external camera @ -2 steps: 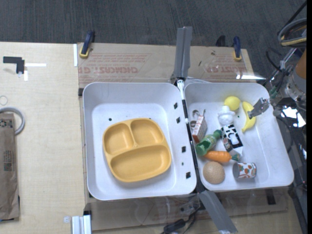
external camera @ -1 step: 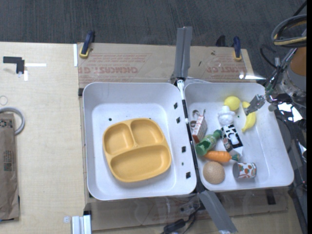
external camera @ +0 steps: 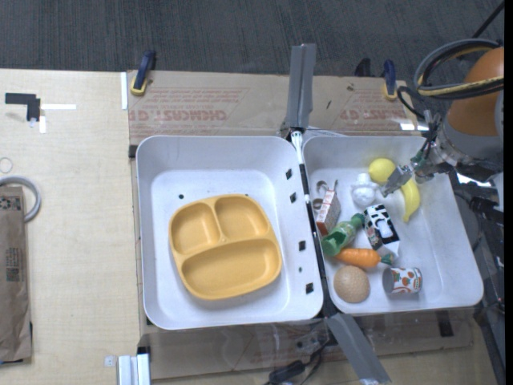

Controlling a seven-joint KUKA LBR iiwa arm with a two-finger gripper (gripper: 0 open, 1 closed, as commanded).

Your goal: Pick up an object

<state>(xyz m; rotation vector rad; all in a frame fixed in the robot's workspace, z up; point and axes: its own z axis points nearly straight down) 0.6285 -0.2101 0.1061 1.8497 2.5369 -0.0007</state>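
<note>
The right bin [external camera: 449,263] holds several small items: a yellow lemon [external camera: 381,169], a banana [external camera: 411,200], a white crumpled piece [external camera: 364,191], a black-and-white carton [external camera: 380,224], a green bottle [external camera: 342,234], a carrot [external camera: 358,257], a tan egg-shaped ball [external camera: 351,284], a small printed can [external camera: 402,280] and a red-and-white packet [external camera: 324,209]. My gripper [external camera: 398,180] reaches in from the upper right and hangs low between the lemon and the banana. Nothing shows between its fingers.
The left bin [external camera: 152,215] holds a yellow divided plate [external camera: 225,245]. A grey divider post [external camera: 300,91] stands between the bins at the back. Cardboard lies behind the bins. The arm's orange band [external camera: 478,95] and cables fill the upper right corner.
</note>
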